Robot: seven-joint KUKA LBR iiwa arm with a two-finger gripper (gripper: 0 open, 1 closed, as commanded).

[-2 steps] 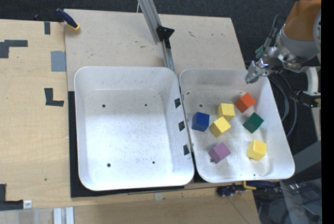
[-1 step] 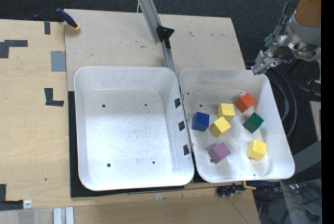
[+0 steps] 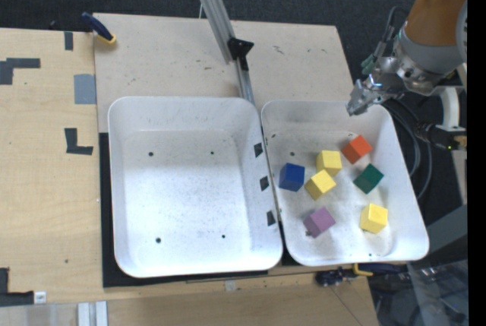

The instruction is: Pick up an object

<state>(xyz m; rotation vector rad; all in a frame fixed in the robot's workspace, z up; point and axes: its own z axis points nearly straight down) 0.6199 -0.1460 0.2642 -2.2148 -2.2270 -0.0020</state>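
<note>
Cubes: seven small blocks lie in the right bin [image 3: 402, 165], all below and to the left of my gripper [image 3: 360, 102] as the camera view frames it.
Nearest target: orange cube [image 3: 356, 148], just below the gripper; green cube [image 3: 368, 178] and a yellow cube [image 3: 329, 161] sit a little further down.
Further off: blue cube [image 3: 291, 176], purple cube [image 3: 319, 221], and two more yellow ones.
Step in hand: I judge this the approach, nothing picked yet.
Gripper: poised over the bin's upper rim near its back corner; it is small and dark here, so I cannot tell how far apart its fingers stand, and I see nothing held.
Next move: I would shift it down and slightly left over the orange cube, then descend squarely.
Left bin [image 3: 121, 165]: well away to the gripper's left.
</note>
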